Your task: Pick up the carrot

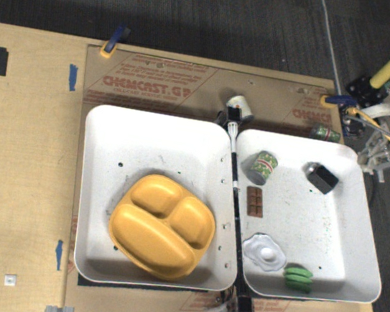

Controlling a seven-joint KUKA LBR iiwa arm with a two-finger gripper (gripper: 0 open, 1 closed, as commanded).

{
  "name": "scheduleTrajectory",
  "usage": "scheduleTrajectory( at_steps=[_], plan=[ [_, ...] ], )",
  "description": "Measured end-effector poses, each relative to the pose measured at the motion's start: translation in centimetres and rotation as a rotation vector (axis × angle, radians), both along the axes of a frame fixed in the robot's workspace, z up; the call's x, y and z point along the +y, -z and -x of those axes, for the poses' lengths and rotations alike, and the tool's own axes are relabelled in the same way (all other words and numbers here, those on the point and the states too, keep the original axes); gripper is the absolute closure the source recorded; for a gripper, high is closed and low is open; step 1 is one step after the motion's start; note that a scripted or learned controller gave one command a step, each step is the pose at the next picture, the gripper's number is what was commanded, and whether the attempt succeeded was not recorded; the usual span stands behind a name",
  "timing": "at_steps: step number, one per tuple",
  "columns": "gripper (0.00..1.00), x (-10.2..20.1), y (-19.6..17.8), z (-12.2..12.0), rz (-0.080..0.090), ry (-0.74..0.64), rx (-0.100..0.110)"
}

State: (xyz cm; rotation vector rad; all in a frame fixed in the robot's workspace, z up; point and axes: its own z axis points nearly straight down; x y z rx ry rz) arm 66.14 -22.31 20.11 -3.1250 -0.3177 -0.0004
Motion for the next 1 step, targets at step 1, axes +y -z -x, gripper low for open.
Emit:
scheduleTrajectory(
  at_steps=[1],
  plan=[
    [1.0, -0.03, -2.21, 0.13, 0.001, 0.0, -0.001]
  ],
)
